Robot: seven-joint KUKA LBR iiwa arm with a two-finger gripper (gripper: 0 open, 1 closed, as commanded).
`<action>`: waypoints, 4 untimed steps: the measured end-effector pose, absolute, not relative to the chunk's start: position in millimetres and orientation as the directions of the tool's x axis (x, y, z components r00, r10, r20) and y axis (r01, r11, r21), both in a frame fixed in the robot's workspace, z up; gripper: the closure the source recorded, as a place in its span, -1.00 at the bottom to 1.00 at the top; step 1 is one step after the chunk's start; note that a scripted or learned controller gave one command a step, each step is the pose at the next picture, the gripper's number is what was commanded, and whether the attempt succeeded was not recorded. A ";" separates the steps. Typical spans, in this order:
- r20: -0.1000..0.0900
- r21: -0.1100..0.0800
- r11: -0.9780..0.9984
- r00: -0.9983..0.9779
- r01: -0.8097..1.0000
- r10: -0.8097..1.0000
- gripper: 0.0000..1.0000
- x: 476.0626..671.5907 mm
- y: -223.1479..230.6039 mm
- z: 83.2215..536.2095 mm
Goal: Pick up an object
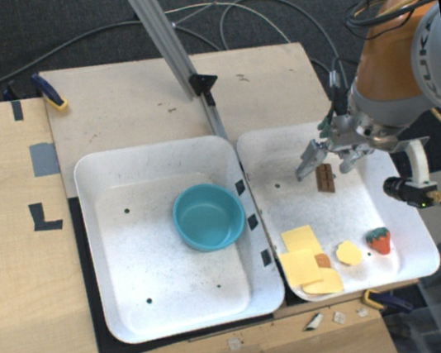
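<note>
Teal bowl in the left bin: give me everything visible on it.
The teal bowl is a small round bowl, plain blue-green, with a smooth matte look like plastic. It sits upright, opening up, nothing visible inside. It rests on the floor of the left bin, right of that bin's centre, towards the wall shared with the right bin. Its rim looks whole and slightly thicker than the walls. Only the bin floor touches it; the gripper is apart from it, over the right bin.

Bright even light, slightly soft focus
</note>
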State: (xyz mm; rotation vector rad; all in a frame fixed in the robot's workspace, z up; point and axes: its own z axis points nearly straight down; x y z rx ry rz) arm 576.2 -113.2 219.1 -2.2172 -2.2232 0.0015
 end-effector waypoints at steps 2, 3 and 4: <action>0.000 -0.006 0.002 -0.002 1.000 1.000 -1.00 576.3 -108.4 174.7; 0.000 -0.008 0.001 -0.001 1.000 1.000 -1.00 574.4 -108.9 109.7; -0.001 -0.002 0.002 -0.002 1.000 1.000 -1.00 574.2 -108.5 87.9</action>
